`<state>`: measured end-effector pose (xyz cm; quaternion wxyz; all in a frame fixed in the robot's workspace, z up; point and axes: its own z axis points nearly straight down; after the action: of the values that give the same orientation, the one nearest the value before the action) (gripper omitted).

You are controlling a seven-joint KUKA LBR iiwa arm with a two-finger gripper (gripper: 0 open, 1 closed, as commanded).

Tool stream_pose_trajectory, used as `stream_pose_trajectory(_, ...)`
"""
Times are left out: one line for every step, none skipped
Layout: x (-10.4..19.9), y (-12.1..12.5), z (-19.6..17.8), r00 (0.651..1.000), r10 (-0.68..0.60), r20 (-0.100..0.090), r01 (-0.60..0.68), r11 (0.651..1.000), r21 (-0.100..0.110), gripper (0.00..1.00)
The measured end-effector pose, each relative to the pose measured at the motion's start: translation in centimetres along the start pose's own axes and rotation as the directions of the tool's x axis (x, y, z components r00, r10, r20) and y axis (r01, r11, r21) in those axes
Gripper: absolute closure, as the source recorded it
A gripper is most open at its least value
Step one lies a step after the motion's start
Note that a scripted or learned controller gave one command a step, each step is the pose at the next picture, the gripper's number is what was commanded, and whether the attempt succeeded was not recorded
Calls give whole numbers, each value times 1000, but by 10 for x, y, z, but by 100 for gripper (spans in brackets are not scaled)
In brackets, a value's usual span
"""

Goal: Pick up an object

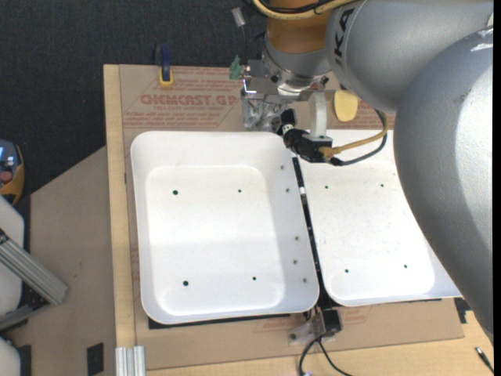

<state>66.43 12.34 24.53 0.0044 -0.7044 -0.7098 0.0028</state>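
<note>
My gripper (266, 114) hangs over the far rim of the bins, just above the seam between the left bin (145, 210) and the right bin (368, 288). The grey arm with its orange band comes in from the upper right and covers much of the right bin. A pale yellow object (345, 106) shows by the far edge of the right bin, right of the gripper and partly hidden behind the arm. I cannot tell whether it lies inside the bin or on the board behind it.
Both bins rest on a brown board (196, 100) with red lettering. A blue and yellow clamp (164, 63) stands at the board's far edge. A black cable and connector (311, 146) hang below the wrist, over the seam. Metal framing (31, 269) lies at the left.
</note>
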Motion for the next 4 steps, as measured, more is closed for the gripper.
stream_pose_trajectory(-29,2,-55,1000,10,2,-9,1000,-17,100)
stream_pose_trajectory(-75,1,-97,1000,11,3,-11,1000,-16,100)
stream_pose_trajectory(7,1,-11,1000,1,1,-1,1000,-2,100)
stream_pose_trajectory(-39,2,-82,1000,11,2,-11,1000,-17,100)
